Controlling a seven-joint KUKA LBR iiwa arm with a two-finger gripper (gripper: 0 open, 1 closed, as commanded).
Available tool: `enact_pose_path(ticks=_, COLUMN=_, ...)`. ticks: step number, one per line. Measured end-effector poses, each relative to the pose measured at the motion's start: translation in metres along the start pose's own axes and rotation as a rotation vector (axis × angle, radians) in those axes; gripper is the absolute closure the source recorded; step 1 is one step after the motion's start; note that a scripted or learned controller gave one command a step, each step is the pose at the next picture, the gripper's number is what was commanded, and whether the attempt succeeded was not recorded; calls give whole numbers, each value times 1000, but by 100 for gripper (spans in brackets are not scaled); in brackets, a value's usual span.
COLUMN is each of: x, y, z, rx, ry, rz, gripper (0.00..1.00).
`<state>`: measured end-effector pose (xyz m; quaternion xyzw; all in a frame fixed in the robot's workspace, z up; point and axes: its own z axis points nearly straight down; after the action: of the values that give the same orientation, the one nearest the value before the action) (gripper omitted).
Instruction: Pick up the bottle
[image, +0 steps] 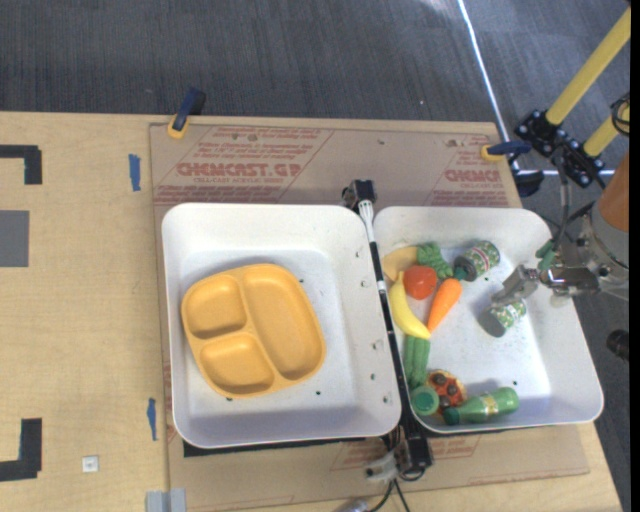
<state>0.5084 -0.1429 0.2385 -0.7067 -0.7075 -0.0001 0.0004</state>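
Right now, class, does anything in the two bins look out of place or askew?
Nothing looks spilled or broken. The green bottle lies on its side at the right bin's near edge, and two cans lie tipped over. The yellow divided tray sits skewed in the left bin.

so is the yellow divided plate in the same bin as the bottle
No, the yellow divided plate lies in the left bin, while the green bottle lies in the right bin with the toy food.
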Motion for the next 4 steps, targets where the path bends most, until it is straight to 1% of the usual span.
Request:
enact_pose_path(ticks=1, x=0, y=1, z=-10, rx=-2, ry=0, rz=-1, gripper=100)
enact_pose_path(ticks=2, x=-8, y=-29, z=53, rx=1, ry=1, rz=-243, gripper=100)
enact_pose_path(ticks=3, x=36, y=-30, z=111, rx=1, ry=1, rz=-373, gripper=100)
enact_pose_path(ticks=4, x=-14, y=-28, z=14, rx=-4, ry=-4, rz=-845, gripper=100)
